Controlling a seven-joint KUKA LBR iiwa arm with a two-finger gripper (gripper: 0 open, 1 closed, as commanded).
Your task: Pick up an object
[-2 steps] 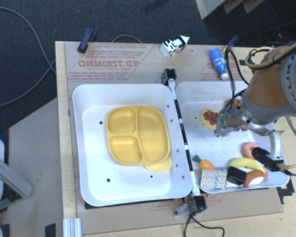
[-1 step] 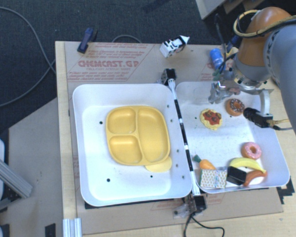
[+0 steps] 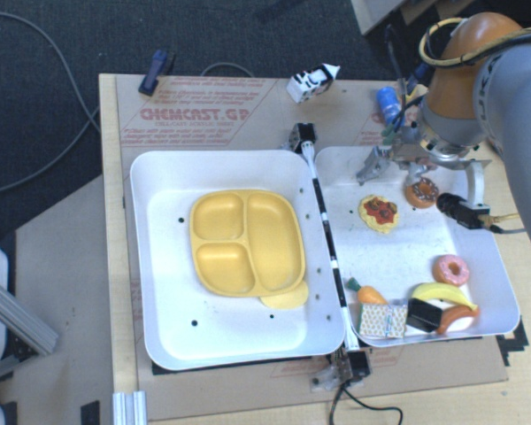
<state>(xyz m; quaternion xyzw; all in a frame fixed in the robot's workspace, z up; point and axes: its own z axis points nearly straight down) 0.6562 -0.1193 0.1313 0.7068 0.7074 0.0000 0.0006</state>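
Observation:
My gripper (image 3: pixel 422 175) hangs over the far end of the right bin (image 3: pixel 478 246), open, its grey fingers (image 3: pixel 369 166) spread wide. A small round brown-and-red toy (image 3: pixel 422 191) lies in the bin just beneath, between the fingers and touching neither. Just left of it and slightly nearer is a small toy pizza (image 3: pixel 379 212). Along the bin's near edge lie a pink donut (image 3: pixel 450 270), a banana (image 3: pixel 442 292), a carrot (image 3: pixel 369 294), a waffle-patterned piece (image 3: pixel 383 320) and a black block (image 3: pixel 422 313).
The left bin (image 3: pixel 159 237) holds a yellow divided plate (image 3: pixel 246 242). A black-and-white toy (image 3: pixel 312 81) and a blue clip (image 3: pixel 153 72) lie on the bench behind the bins. A black cable plug (image 3: pixel 460 209) juts out beside the gripper.

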